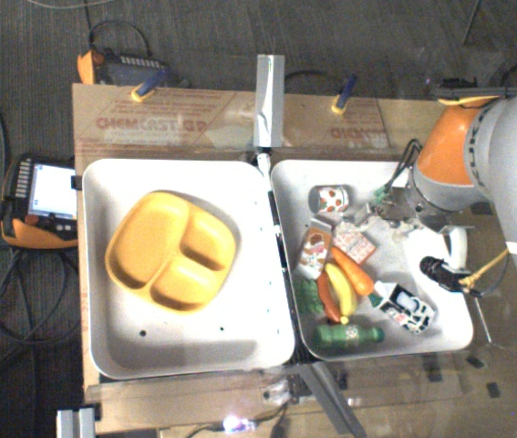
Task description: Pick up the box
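A small box (353,243) with a red and white pattern lies flat near the middle of the right bin (459,331). A second carton-like pack (315,251) lies just left of it, against the bin's left wall. My gripper (393,206) hangs low over the bin's upper right part, below the orange band (448,150) of the arm. It sits up and to the right of the patterned box, a short gap away. Nothing shows in its grasp.
Around the box lie a small can (332,199), a banana (340,287), a carrot (356,273), a green bottle (349,335) and a black and white toy (410,309). The left bin (112,345) holds a yellow divided plate (174,249).
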Robot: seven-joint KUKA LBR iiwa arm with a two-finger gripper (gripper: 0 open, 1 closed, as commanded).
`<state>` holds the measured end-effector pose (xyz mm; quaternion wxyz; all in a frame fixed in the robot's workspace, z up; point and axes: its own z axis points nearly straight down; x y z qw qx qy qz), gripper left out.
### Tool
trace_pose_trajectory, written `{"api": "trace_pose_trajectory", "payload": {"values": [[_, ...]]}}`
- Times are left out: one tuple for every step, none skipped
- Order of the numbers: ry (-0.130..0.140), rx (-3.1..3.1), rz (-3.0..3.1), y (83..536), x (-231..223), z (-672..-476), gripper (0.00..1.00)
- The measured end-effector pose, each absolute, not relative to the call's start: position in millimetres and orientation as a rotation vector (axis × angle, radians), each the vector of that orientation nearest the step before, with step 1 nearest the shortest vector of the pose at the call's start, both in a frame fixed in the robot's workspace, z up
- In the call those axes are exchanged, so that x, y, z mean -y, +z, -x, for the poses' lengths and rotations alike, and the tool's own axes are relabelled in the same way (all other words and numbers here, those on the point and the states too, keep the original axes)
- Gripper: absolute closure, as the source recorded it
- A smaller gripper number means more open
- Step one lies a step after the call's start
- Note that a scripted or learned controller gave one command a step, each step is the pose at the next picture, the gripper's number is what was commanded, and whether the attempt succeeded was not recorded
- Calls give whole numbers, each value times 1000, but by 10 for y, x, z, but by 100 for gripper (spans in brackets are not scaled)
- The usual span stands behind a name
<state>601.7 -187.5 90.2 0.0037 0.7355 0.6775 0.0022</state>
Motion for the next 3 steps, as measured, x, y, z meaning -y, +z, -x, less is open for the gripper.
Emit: {"api": "trace_pose_trajectory", "payload": {"values": [[2, -2368, -2052, 910, 1252, -6287, 0], [11, -2262, -2164, 953, 1927, -6732, 0], [14, -2257, -2152, 1086, 1914, -6763, 100]]}}
